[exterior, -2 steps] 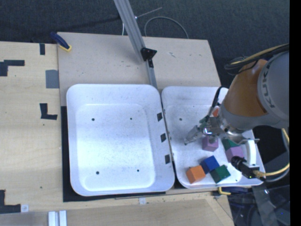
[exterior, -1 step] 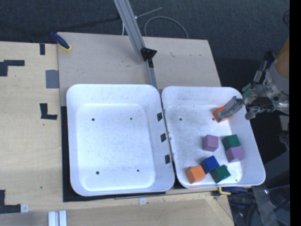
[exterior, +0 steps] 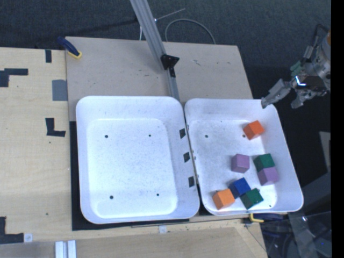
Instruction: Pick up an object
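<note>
Open gripper [exterior: 283, 94] at 2 o'clock beyond right bin [exterior: 285, 138], clear of orange block [exterior: 253, 129].

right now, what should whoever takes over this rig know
Gripper: open, holding nothing, poised just off the upper right corner of the right white bin.
Objects: seven small blocks, all in the right bin. Orange cube sits alone at the top; two purple, two green, one blue and another orange cluster lower down.
Done: nothing picked.
Left: descend, grasp one block, lift. The lone orange cube looks easiest.
</note>
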{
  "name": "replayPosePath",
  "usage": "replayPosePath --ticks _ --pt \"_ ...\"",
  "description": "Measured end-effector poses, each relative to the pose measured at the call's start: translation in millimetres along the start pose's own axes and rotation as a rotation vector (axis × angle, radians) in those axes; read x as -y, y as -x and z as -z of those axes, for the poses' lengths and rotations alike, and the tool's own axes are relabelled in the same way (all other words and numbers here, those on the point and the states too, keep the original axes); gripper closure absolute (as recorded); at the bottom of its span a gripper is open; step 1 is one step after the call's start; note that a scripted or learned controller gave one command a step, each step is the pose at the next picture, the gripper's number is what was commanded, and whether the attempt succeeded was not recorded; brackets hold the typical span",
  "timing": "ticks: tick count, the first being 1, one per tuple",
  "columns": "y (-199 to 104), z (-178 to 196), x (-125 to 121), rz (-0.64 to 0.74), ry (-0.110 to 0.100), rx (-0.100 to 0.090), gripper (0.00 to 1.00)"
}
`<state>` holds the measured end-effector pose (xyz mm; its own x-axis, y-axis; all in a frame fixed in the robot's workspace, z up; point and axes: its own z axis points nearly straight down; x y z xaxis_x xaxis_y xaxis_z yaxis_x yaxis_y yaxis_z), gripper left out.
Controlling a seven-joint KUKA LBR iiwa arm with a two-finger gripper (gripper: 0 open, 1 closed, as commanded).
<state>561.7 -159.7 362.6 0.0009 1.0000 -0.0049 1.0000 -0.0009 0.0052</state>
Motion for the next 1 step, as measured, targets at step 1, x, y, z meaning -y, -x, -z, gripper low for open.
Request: replayPosePath --ticks 1 --pt "-2.6 -1.1 2.8 0.002 -0.006 -0.003 0.00"
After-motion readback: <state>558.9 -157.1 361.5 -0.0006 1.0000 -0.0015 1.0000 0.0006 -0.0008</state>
